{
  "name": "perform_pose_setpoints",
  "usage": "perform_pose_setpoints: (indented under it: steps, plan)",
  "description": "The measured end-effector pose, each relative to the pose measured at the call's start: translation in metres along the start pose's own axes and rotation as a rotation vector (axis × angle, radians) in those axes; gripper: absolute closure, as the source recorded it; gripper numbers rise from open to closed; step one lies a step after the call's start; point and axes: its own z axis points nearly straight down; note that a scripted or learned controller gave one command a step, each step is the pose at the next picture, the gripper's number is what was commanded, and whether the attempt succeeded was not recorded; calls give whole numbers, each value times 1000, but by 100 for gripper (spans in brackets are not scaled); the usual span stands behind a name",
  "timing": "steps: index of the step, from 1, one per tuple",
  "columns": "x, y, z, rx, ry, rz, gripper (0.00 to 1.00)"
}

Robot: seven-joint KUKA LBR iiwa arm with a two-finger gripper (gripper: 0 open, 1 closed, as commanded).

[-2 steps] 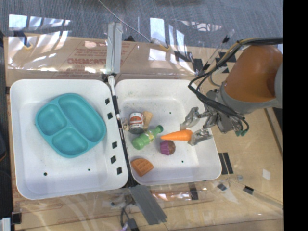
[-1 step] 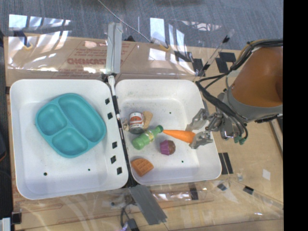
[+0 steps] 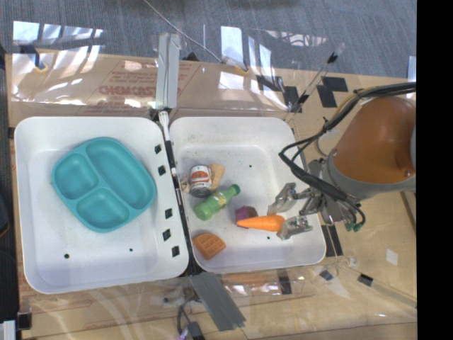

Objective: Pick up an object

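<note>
Camera view has the gripper (image 3: 291, 210) low over the right bin (image 3: 233, 129), near its right wall, its jaws spread wide. A carrot (image 3: 260, 223) lies just beside the lower finger, its thick end touching it, not clasped between the two. A small purple piece (image 3: 245, 212) sits against the carrot's tip. Farther left lie a green bottle (image 3: 215, 202), a can (image 3: 200, 180) whose label is too small to read, and a waffle (image 3: 209, 244). The bin's upper part lies bare. A teal divided plate (image 3: 104, 183) rests in the left bin (image 3: 42, 261).
</note>
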Motion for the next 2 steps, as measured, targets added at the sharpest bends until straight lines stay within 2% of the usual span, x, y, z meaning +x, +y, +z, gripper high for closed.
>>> perform_pose_setpoints:
  steps: [1,2]
  plan:
    - [-18,-9,-19,2,-4,-315,100]
    - [-17,-10,-55,3,-5,19,100]
